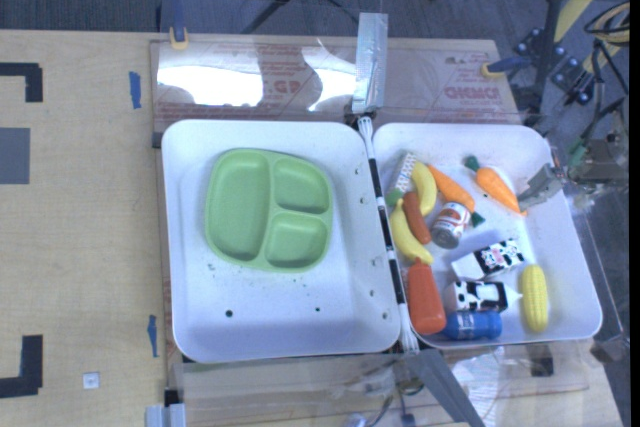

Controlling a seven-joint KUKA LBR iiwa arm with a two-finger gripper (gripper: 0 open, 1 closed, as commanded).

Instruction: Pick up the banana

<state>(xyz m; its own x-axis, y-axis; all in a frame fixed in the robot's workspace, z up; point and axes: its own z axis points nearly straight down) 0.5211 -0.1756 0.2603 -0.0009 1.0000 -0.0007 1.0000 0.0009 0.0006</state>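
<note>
A yellow banana (409,235) lies in the right bin (580,260), close to its left wall. A second curved yellow piece (424,187) lies just above it, beside a brown sausage (416,216). My gripper (541,183) hangs at the bin's upper right edge, right of an orange carrot (497,188) and far from the banana. Nothing shows in its grasp.
Packed into the right bin are another carrot (451,188), a tin can (451,223), two cow-patterned cartons (490,260), a red bottle (425,297), a blue item (473,325) and a corn cob (535,296). A green divided plate (268,208) sits in the left bin (190,295).
</note>
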